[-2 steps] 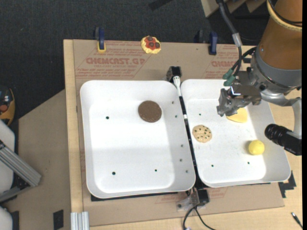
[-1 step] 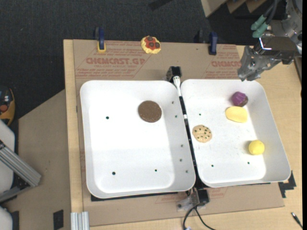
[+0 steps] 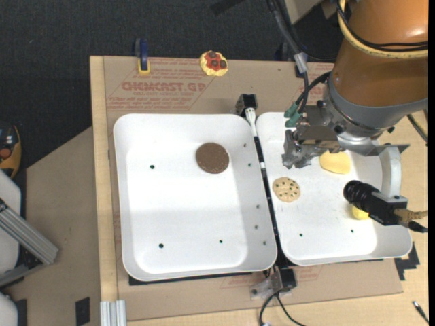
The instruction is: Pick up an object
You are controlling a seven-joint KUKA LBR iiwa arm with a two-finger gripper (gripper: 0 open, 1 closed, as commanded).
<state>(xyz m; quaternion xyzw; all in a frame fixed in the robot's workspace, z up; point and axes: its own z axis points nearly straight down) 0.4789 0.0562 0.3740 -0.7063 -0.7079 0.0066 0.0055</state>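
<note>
Bins sit side by side: the left bin (image 3: 136, 202) holds a brown disc (image 3: 213, 158), while the right bin (image 3: 326, 246) holds the arm's gripper (image 3: 297, 156), its grip impossible to judge. Around it lie a pale yellow piece (image 3: 335, 162), a chip cookie (image 3: 287, 189) and a small yellow object (image 3: 358, 212) behind a black fitting (image 3: 370, 201).

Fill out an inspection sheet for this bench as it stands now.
Surface: brown board bearing left bin and right bin side by side.
Job's things: brown disc in left bin; chip cookie, yellow piece and small yellow piece in right bin.
Clutter: red-yellow item and blue clamp on the board's far edge.
Grippers: gripper over right bin, beside yellow piece.
Cables: black cable behind arm.
Surroundings: dark floor.
</note>
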